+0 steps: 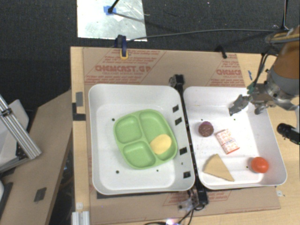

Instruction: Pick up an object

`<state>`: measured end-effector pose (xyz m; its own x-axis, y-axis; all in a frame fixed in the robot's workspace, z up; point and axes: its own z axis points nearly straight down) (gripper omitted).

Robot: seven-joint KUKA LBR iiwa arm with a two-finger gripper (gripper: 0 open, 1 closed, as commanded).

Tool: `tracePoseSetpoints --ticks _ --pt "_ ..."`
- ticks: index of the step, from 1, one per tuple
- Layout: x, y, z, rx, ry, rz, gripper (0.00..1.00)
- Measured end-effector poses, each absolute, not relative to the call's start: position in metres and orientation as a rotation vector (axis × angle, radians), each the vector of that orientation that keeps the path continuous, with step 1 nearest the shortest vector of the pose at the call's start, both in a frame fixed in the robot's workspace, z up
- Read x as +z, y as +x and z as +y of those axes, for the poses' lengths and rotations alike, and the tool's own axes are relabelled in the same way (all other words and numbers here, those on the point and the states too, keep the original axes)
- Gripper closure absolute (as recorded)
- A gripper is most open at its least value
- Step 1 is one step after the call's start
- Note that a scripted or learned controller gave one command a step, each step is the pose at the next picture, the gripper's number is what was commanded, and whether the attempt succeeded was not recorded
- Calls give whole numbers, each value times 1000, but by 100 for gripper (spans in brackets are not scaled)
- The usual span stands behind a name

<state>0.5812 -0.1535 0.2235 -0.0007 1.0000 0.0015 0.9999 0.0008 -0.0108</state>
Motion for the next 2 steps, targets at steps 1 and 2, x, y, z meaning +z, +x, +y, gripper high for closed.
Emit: tracePoseSetpoints --ticks 1,2 --pt "231 583 -153 -1 -2218 -2226 0" --pt "184 593 -149 -1 -2216 -2229 0"
